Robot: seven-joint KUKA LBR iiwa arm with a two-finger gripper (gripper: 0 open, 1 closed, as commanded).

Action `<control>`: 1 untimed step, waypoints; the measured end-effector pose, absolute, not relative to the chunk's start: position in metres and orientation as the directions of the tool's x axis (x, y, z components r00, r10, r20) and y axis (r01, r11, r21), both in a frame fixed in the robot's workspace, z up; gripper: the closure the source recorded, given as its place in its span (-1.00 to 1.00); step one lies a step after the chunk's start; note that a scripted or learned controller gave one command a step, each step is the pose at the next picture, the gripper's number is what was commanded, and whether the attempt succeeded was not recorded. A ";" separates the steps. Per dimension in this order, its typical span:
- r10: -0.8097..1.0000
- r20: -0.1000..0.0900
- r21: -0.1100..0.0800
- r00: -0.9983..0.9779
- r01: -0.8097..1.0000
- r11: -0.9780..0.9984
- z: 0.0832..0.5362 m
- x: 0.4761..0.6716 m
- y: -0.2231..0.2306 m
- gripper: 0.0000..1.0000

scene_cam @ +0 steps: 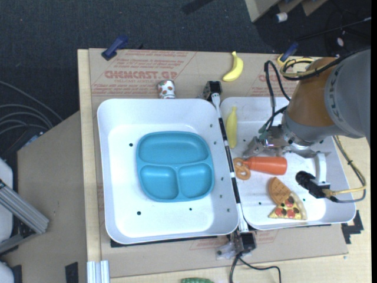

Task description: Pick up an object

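Note:
The right bin (pixel 339 214) holds an orange carrot toy (pixel 268 165) with a looped orange end (pixel 241 168), a pizza slice (pixel 287 201) nearer the front, and a slim yellow piece (pixel 231 126) by the left wall. My gripper (pixel 260 147) reaches in from the right and hangs low just above the carrot's back edge. The grey arm with its orange band (pixel 312 102) covers the bin's far right part. Nothing can be seen held.
The left bin (pixel 112 175) carries a blue divided plate (pixel 175 165). On the cardboard behind the bins lie a yellow banana (pixel 234 68), a small spotted toy (pixel 166 88) and a blue clip (pixel 115 48). Cables loop near the arm at the back right.

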State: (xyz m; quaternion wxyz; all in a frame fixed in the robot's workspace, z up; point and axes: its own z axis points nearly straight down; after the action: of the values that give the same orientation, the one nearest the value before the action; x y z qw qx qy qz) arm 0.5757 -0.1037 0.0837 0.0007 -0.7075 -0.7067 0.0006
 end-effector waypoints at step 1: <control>1.000 0.001 -0.001 0.002 1.000 -0.002 0.094 0.577 -0.103 1.00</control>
State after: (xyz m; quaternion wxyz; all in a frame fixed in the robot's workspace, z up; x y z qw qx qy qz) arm 0.5765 -0.1034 0.0942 0.0005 -0.7077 -0.7066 -0.0001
